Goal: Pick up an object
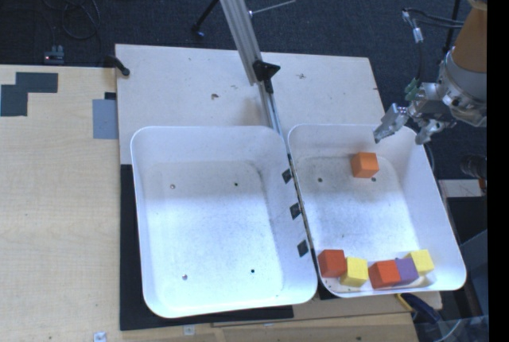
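Above the right bin's (445,213) far rim, the pincer (403,126) hangs apparently released; it should descend squarely over the lone orange cube (365,165) lying nearby inside that bin.

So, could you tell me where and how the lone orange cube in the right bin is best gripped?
Probably from straight above, closing the fingers on two opposite side faces of the orange cube. It sits flat and alone on the right bin's floor, with free space on every side, so its flat, parallel faces suit the gripper. Its faces look slightly turned to the bin walls, so the wrist may need rotating to match.
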Robot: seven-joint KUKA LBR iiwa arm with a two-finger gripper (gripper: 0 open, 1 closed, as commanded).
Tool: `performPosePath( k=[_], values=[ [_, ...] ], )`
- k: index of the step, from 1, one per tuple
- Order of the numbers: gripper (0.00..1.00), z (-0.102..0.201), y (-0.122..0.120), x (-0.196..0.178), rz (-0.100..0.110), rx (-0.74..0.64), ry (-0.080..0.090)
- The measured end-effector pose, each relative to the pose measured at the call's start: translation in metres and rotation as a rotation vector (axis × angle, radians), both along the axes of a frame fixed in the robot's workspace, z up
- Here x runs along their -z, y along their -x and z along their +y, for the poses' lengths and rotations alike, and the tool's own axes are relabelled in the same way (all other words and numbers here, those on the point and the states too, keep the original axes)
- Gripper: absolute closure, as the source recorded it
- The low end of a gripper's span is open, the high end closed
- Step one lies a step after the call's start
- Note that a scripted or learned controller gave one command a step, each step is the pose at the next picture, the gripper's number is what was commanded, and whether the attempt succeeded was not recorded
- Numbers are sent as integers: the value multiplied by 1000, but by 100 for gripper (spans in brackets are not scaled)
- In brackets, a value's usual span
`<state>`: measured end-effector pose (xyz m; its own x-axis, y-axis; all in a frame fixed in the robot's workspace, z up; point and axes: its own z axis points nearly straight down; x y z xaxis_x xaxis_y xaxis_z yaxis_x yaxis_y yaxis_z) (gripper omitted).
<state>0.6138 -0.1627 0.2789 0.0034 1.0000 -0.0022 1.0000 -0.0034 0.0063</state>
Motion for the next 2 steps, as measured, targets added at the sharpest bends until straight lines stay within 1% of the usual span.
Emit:
performPosePath(
  k=[1, 2],
  values=[
    [0, -27, -52, 117, 13, -5, -2],
    [0, -4, -43, 191, 10, -4, -2]
  ],
)
